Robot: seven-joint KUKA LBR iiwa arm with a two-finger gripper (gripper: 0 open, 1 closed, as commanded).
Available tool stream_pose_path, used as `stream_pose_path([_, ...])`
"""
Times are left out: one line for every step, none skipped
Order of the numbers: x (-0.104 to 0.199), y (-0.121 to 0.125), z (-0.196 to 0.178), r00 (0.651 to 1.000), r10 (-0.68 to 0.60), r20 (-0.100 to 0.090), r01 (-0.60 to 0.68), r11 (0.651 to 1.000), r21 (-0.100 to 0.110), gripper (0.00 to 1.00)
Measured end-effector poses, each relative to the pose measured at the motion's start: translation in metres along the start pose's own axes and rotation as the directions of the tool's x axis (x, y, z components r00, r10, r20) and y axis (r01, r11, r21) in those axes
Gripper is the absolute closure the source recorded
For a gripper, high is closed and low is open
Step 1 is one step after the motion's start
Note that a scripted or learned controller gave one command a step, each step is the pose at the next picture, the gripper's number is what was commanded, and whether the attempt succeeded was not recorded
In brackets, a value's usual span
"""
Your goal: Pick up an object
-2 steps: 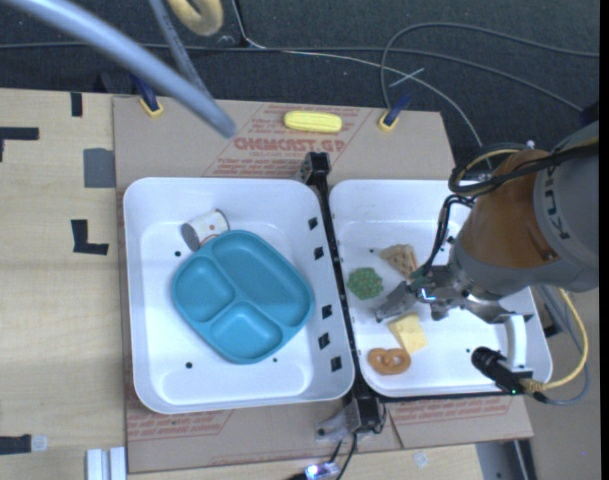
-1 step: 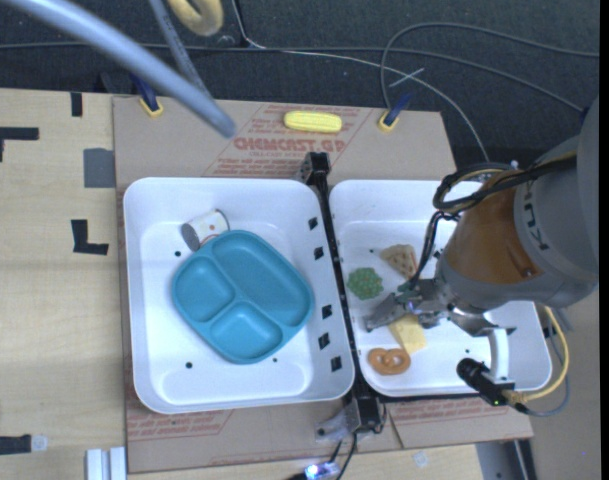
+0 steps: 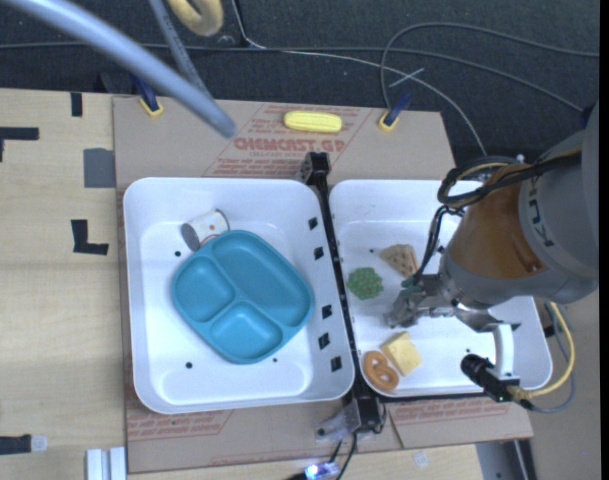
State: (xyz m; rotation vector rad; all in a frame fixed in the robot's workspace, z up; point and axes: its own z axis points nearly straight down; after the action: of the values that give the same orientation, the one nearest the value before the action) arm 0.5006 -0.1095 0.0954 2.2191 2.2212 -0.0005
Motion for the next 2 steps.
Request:
stream_pose_path([0.000, 0.006, -0.062, 1.000, -0.001, -0.001, 0.001, 1.000, -0.003, 1.00])
stream_pose_path([0.000, 0.003, -0.124, 1.000, -0.001, -0.001, 0.001, 1.000, -0.004, 1.00])
